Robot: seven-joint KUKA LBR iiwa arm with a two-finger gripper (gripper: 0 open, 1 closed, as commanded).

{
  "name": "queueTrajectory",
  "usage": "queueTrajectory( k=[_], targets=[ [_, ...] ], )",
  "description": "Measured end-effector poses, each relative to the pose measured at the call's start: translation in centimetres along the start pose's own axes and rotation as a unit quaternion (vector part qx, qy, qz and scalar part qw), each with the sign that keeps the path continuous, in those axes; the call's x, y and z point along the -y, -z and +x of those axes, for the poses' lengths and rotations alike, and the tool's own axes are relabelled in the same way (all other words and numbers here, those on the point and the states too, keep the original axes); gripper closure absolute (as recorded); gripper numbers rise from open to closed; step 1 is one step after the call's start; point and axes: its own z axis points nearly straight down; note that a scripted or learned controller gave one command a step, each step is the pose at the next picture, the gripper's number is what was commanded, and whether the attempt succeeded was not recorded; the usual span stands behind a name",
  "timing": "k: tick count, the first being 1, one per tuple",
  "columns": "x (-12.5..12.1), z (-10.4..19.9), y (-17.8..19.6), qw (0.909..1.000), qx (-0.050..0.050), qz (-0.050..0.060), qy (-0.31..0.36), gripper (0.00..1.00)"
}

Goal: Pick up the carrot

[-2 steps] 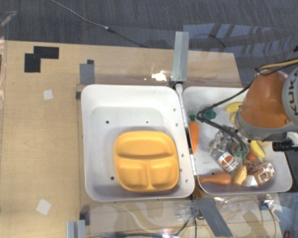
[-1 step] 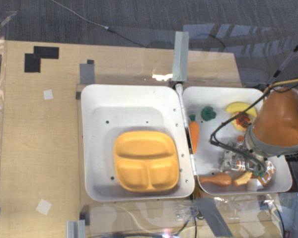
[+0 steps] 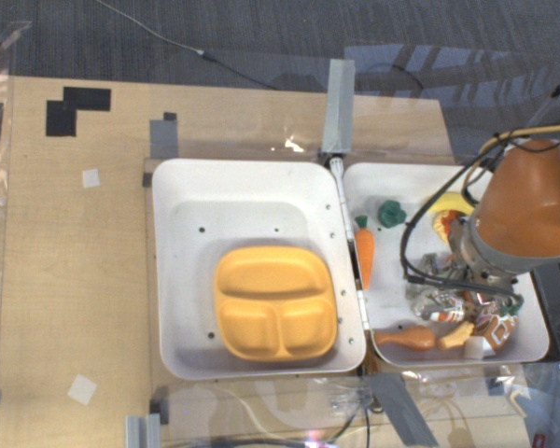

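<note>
Two white bins side by side on table [image 3: 75, 278]. Left bin [image 3: 182, 213]: one yellow divided tray [image 3: 275, 301], three compartments, nothing else. Right bin [image 3: 387, 315]: one carrot [image 3: 364, 255], upright along left wall, leafy end up, apart from arm. One green lump [image 3: 391, 215] just right of carrot top. One brown drumstick-like piece [image 3: 406, 340] near front wall. One yellow item [image 3: 448, 215] partly hidden behind arm. Small pale and brown bits near front right corner, count unclear. One arm [image 3: 527, 203] over right side of right bin, gripper [image 3: 457, 297] low among clutter, well apart from carrot. Finger state: cannot tell, hidden by wrist and cables.
</note>
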Motion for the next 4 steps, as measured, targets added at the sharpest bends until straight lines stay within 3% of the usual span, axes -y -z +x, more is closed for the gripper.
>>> queueTrajectory(
  k=[1,2,3,4],
  targets=[
    [5.3,-1.7,-2.6,0.9890,0.001,0.001,0.148,1.00],
    [4.0,-13.2,0.2,0.9907,0.001,-0.001,0.136,1.00],
    [4.3,-6.1,9.8,0.9363,0.001,0.001,0.351,1.00],
    [2.0,-0.3,0.0,0.9223,-0.005,-0.005,0.387,1.00]
  ],
)
